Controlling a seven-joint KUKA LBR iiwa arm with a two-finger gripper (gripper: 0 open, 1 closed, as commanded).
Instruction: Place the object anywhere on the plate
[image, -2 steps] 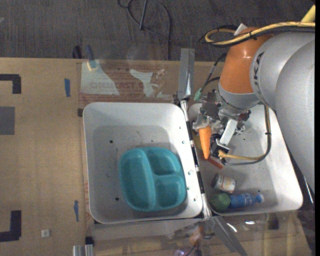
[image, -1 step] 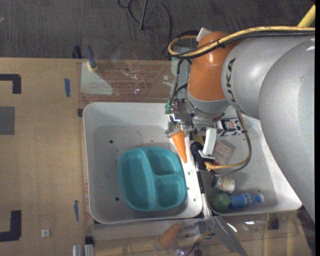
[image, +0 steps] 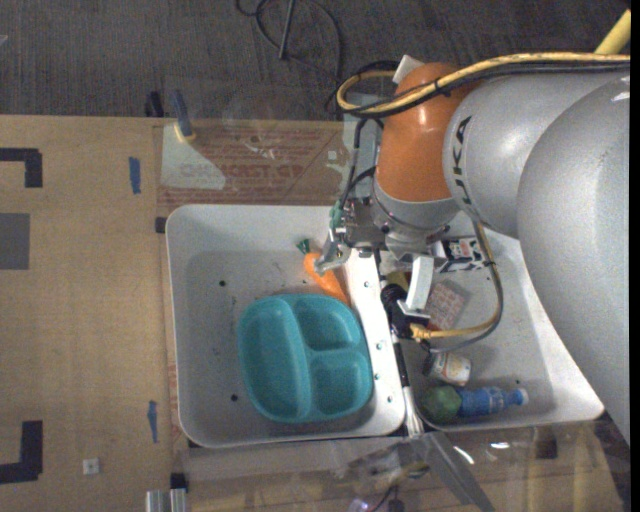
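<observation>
Item: teal sectioned plate (image: 303, 356), lying in the left white bin (image: 200, 300), three compartments unoccupied. Item: orange carrot-like toy (image: 328, 276) with green tip, at the plate's 1 o'clock, just off its rim, against the divider. Gripper (image: 345, 245) directly above the toy at 12 o'clock; whether it is closed on anything cannot be told. Right bin (image: 560, 390): green ball (image: 440, 403), blue bottle (image: 492, 401), small can (image: 452, 368). Risk: a release here probably lands on bin floor, since the toy sits outside the rim.

teal divided plate (image: 303, 357) lies flat in left bin; orange carrot-like object (image: 325, 273) just beyond its rim.
</observation>
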